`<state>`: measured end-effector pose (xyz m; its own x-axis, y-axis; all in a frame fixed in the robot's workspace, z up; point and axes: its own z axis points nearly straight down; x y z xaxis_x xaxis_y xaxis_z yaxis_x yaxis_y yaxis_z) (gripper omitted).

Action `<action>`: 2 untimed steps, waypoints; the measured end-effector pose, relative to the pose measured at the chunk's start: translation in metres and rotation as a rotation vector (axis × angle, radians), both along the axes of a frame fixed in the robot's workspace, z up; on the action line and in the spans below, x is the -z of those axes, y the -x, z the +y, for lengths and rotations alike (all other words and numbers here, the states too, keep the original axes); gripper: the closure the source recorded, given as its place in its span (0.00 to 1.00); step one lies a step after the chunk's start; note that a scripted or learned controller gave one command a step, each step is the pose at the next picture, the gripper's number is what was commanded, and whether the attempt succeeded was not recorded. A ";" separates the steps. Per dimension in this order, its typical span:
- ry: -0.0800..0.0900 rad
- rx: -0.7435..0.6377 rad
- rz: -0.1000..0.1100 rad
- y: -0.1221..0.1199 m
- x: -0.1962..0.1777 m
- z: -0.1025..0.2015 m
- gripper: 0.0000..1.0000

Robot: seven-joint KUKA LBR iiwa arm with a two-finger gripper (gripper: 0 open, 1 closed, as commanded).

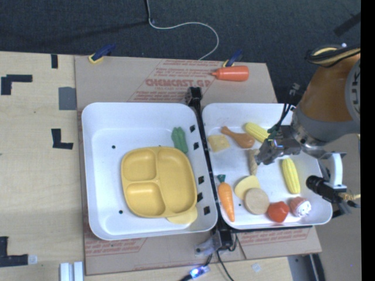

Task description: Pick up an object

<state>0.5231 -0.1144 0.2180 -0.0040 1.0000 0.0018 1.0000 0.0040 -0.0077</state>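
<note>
Corn cob [290,175] is lying in the right bin [319,218], just beside my pincer [266,154]. I'm hovering low over it, nothing picked up yet; can't tell the pincer's state.

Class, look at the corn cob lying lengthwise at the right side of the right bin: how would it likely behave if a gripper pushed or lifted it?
The corn cob looks rounded and elongated, so a sideways push would probably roll it. It looks like moulded plastic, so probably stiff, light, and perhaps slippery.
</note>
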 end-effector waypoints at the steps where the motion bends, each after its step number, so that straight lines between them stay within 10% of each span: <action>1: -0.001 -0.001 0.000 0.018 -0.008 0.043 1.00; 2: 0.000 0.000 0.000 0.022 -0.013 0.065 1.00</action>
<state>0.5010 -0.0491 0.2309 -0.0041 1.0000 0.0014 1.0000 0.0041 -0.0072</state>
